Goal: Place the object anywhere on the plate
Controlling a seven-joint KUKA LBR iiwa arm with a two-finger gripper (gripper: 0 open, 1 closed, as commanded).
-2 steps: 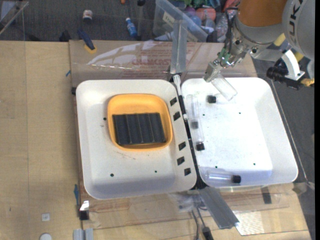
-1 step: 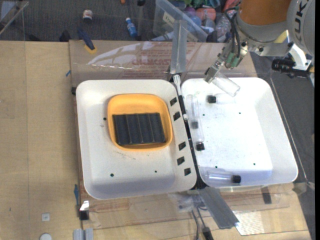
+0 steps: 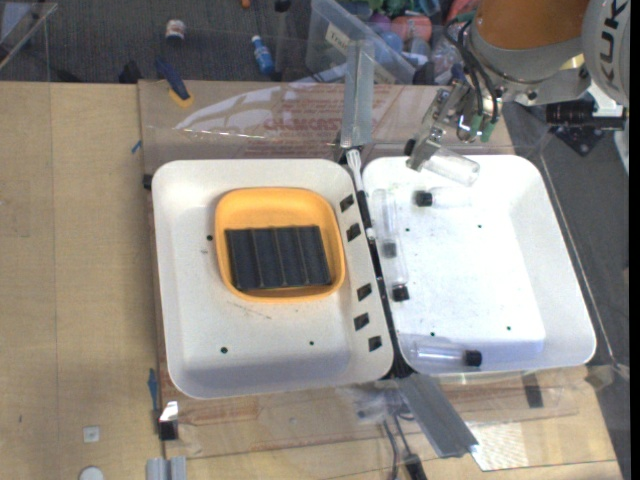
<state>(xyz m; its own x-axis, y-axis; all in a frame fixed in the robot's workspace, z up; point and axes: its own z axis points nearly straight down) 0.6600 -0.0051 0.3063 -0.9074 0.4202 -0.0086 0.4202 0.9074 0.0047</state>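
Note:
An orange-yellow plate [image 3: 228, 211] lies in the left bin [image 3: 185, 338]. A dark ribbed rectangular block [image 3: 278, 258] rests flat on the plate, filling most of its middle. My gripper [image 3: 426, 152] hangs over the far edge of the right bin [image 3: 520, 268], well to the right of the plate. A clear tube [image 3: 452, 168] lies just beside and below the gripper's tip; I cannot tell whether the two touch.
The right bin holds more clear tubes with black caps: one along its left wall [image 3: 384, 236], one at the near edge [image 3: 446, 352], and a small black cap [image 3: 424, 199] near the back. A clear box of toys [image 3: 400, 8] stands behind the bins.

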